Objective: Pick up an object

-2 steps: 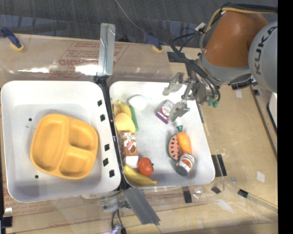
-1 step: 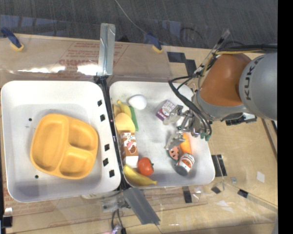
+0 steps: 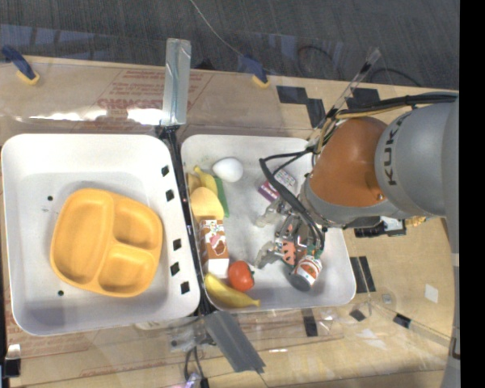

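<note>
My gripper [image 3: 268, 234] is low in the right bin [image 3: 246, 145], pointing left, and it looks open with bare white floor between its fingertips. A small orange-and-dark item [image 3: 289, 251] lies against the lower finger. Just below it lies a red-and-white can [image 3: 306, 272] on its side. To the gripper's left are a brown packet [image 3: 216, 239], a red tomato [image 3: 241, 276] and a banana [image 3: 229, 296]. Farther up the bin sit a yellow item [image 3: 208, 204], a green-and-yellow piece [image 3: 208, 181], a white egg [image 3: 227, 169] and a purple packet [image 3: 269, 190], which the arm's cables partly hide.
The left bin [image 3: 24, 168] holds a yellow divided tray [image 3: 105, 241]. The arm's orange band [image 3: 347, 168] and grey body [image 3: 420, 160] cover the right bin's right side. A metal clamp [image 3: 176, 79] stands at the divider's far end.
</note>
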You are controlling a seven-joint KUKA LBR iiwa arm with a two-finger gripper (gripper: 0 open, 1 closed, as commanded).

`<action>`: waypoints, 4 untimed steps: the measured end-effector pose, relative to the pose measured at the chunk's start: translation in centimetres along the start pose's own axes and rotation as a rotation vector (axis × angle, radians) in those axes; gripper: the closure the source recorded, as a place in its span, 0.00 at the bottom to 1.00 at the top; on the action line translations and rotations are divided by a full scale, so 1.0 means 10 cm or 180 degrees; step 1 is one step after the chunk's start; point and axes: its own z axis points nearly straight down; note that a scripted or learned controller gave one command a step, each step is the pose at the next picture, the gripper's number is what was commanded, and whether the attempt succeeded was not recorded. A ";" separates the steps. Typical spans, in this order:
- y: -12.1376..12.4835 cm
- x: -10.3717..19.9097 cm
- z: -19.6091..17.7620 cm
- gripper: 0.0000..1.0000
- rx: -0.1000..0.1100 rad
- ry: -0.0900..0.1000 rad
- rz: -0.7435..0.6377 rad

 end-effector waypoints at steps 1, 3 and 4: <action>0.01 -0.02 -0.12 1.00 -0.0001 -0.0015 -0.0022; 0.12 -0.69 -1.18 0.00 0.0002 -0.0008 0.0713; -0.24 -0.10 -0.01 0.00 0.0000 -0.0007 0.1045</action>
